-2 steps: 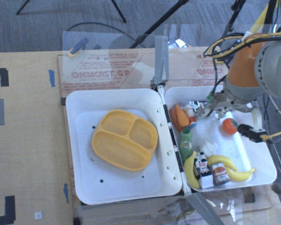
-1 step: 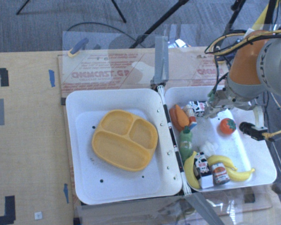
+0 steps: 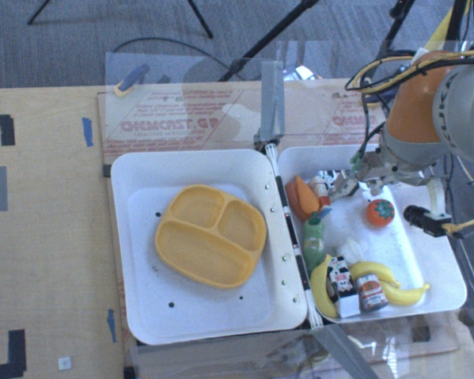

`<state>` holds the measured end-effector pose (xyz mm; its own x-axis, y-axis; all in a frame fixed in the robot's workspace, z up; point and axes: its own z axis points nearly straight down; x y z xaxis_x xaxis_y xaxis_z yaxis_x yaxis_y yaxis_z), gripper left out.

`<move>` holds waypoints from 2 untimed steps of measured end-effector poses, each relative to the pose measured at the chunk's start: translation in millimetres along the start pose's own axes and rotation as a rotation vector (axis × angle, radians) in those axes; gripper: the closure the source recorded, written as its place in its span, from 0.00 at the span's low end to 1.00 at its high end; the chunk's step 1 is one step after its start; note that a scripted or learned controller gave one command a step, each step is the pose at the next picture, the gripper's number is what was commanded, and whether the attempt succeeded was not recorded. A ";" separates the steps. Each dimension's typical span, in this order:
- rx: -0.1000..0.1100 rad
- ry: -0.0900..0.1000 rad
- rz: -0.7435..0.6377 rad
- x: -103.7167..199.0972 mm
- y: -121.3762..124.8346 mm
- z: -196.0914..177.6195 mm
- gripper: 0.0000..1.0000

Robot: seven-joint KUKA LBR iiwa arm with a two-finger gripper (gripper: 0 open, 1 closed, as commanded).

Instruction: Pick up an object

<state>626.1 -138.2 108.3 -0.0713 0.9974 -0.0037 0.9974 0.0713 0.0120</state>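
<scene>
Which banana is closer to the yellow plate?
The banana by the right bin's left wall, beside the green bottle. The other banana lies farther right, by the small jar.

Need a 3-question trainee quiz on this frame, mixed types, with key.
1. True or false: the yellow divided plate lies in the left bin.
2. Multiple choice: which lies nearest the right bin's front edge? A) tomato B) bananas C) carrot
3. Fill in: the tool hangs over the ___ bin.

Key: 1 true. 2 B. 3 right.
</scene>
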 end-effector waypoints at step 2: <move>-0.004 -0.001 0.000 -0.7 1.0 -10.7 0.00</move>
<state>627.0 -138.8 119.0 -0.0715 0.9974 -0.0051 0.9973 0.0715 0.0158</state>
